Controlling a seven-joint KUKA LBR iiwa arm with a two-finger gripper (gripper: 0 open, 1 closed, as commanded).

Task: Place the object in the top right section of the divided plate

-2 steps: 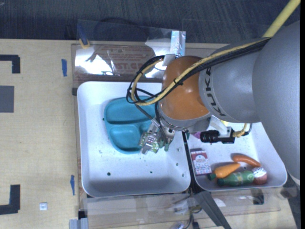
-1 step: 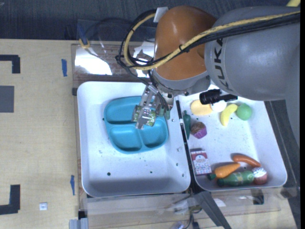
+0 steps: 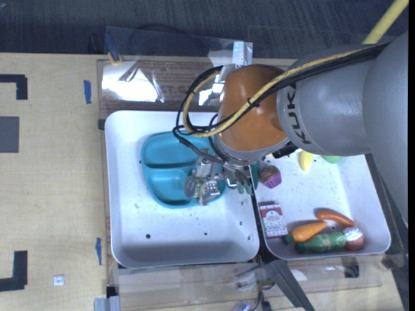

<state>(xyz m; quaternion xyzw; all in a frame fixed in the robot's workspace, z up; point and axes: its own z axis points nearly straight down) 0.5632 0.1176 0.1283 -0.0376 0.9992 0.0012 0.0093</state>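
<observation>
Inside left bin [image 3: 130, 232], blue divided plate [image 3: 165, 167], tool [image 3: 206, 188] above

Robot lab, KUKA arm [image 3: 337, 102], taped plywood bench [image 3: 52, 173], white bins [image 3: 123, 225]

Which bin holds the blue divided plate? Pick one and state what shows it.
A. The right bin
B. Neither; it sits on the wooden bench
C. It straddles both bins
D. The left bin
D: the blue divided plate lies wholly inside the left bin, under the tool, while the right bin holds the small red box and the toy foods.
</observation>
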